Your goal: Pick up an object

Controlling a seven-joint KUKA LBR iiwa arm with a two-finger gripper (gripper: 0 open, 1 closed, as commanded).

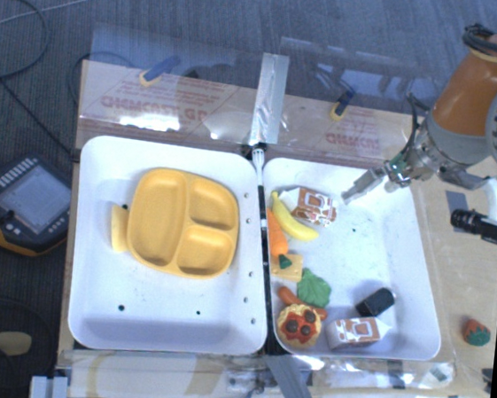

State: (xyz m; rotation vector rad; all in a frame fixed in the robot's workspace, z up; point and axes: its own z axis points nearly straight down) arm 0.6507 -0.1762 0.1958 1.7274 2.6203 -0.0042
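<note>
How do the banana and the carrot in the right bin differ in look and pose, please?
The banana is yellow and curved; the carrot is orange and straighter. The banana runs diagonally towards the bin's middle, while the carrot lies along the divider wall, partly under the banana. Both are toy foods lying flat in the right bin.

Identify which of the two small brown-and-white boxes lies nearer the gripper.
The brown-and-white box beside the yellow banana; the other box sits at the bin's near edge, far from the gripper.

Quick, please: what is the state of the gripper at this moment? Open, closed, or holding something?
Gripper: above the right bin, near the small carton; nothing visibly held; open or closed cannot be told.
</note>
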